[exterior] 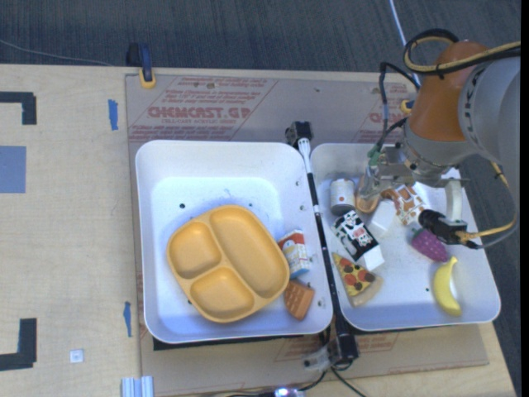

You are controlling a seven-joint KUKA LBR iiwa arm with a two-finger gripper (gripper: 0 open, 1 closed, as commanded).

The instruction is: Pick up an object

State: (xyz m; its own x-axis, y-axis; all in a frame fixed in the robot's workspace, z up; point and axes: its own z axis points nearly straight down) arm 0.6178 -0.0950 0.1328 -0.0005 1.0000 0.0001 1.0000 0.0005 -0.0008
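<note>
Toys (388,222) in right bin beneath hand (382,176)

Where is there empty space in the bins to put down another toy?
Left bin: bare white floor behind the yellow divided plate, up to the far wall. Right bin: a small bare patch between the pizza slice and banana. Its far half, under the gripper, is crowded with toys.

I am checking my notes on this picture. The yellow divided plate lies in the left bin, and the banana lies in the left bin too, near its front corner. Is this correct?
Not quite. The camera view shows the yellow divided plate in the left bin, but the banana lies in the right bin, near its front right corner.
</note>
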